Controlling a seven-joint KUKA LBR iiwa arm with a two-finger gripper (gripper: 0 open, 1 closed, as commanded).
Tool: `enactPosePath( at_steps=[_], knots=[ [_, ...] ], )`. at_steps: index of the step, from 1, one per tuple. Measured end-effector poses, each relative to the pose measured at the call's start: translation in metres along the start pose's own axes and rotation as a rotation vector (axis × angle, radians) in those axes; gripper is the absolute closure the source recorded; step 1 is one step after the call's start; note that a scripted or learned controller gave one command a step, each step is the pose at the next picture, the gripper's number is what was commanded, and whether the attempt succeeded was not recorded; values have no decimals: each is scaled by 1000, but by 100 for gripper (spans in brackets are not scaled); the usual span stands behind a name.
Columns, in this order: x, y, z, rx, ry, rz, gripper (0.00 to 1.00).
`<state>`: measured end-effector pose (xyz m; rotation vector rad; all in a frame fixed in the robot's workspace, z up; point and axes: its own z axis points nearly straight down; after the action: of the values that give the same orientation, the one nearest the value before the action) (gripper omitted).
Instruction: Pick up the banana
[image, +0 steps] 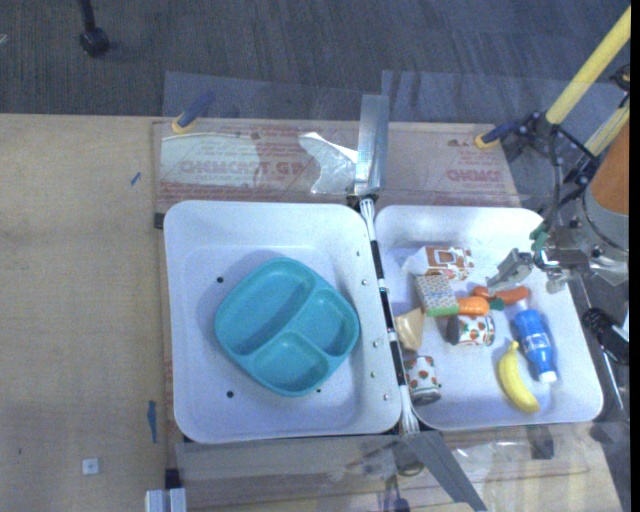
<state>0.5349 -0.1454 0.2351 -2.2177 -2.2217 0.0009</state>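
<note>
Broadly, the table (70, 300) carries two white bins; the left bin (190, 250) holds a teal divided plate (287, 326). Inside the right bin (580, 400), the banana (517, 379) lies yellow, curved, near the front, beside a blue bottle (535, 344). Above, the gripper (518, 267) hovers, fingers spread, holding nothing.

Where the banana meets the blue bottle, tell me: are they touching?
Cannot tell. In the camera view the banana lies right beside the blue bottle in the right bin, its upper end against the bottle's side, with no plain gap or contact shown.
</note>
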Motion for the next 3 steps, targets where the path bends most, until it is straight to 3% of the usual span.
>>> enactPosePath(
  at_steps=[1, 2, 3],
  knots=[
    [-24, -45, 139, -4, 4, -248, 0],
    [20, -53, 147, -10, -4, -307, 0],
    [18, -51, 135, -16, -5, -304, 100]
  ],
)
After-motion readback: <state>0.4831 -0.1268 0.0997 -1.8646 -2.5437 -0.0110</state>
